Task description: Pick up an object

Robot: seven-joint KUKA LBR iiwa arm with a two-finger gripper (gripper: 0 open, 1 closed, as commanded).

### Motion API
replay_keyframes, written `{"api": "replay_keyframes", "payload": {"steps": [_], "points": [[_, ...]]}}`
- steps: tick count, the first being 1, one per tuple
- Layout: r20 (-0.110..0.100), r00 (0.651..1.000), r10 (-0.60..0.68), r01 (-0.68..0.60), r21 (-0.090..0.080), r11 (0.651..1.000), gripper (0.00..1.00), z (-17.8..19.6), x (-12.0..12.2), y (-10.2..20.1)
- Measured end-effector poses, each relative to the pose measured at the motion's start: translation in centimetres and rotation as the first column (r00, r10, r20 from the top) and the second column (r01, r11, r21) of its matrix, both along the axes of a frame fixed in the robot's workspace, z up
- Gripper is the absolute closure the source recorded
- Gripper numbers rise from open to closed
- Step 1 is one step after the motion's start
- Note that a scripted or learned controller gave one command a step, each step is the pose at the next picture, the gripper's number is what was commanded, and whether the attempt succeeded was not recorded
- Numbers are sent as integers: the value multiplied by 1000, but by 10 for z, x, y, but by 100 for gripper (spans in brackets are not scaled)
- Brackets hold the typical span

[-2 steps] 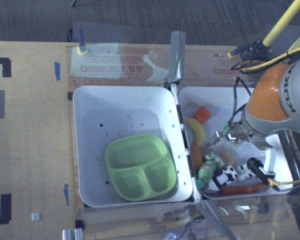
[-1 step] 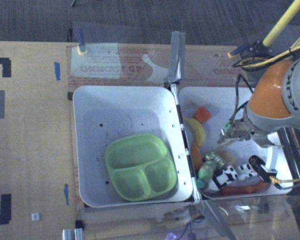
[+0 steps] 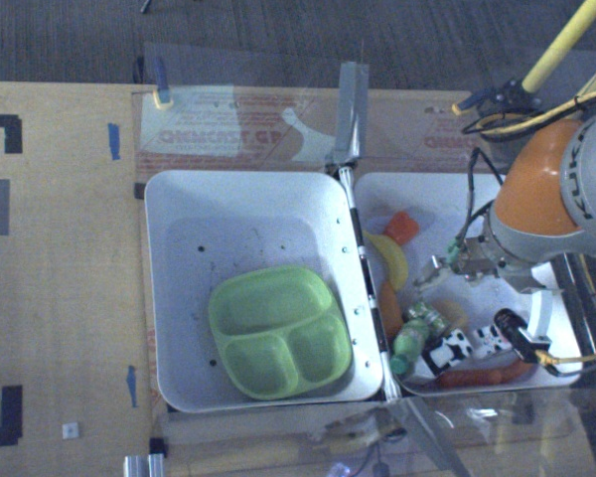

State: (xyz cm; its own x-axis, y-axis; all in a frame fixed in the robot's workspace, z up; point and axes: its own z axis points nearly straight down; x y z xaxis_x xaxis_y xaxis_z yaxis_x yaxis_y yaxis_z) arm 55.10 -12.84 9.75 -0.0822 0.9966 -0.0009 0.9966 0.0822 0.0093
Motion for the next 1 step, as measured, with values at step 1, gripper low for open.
{"api": "replay_keyframes", "payload": {"steps": [1], "points": [[-46, 996, 75, -74, 11, 997, 0, -9, 110, 9]]}}
